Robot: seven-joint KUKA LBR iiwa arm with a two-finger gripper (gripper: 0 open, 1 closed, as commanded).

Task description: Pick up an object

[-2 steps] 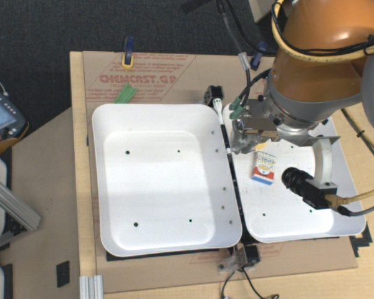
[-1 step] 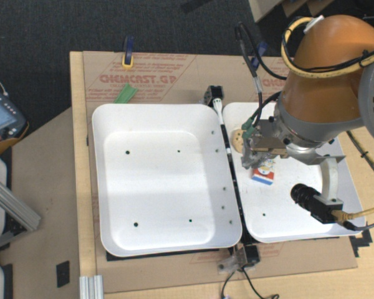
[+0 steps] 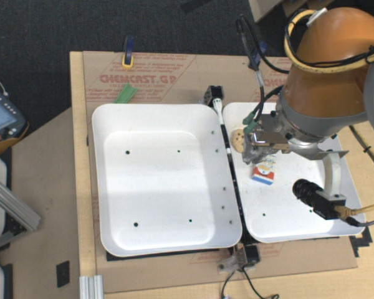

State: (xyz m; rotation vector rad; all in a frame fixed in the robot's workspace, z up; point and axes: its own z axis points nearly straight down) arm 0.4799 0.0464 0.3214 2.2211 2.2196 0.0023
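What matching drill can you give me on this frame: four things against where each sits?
Things:
1. red, white and blue packet
2. tan round object
3. green strip
4. blue and yellow clamp

Places:
A. on the cardboard, beyond the left bin's far edge
B. clipped on the cardboard's far edge
C. in the right bin, near its left wall
D. in the right bin, just camera-side of the gripper

Pairs: 1-D, 2-C, 3-A, 4-B.
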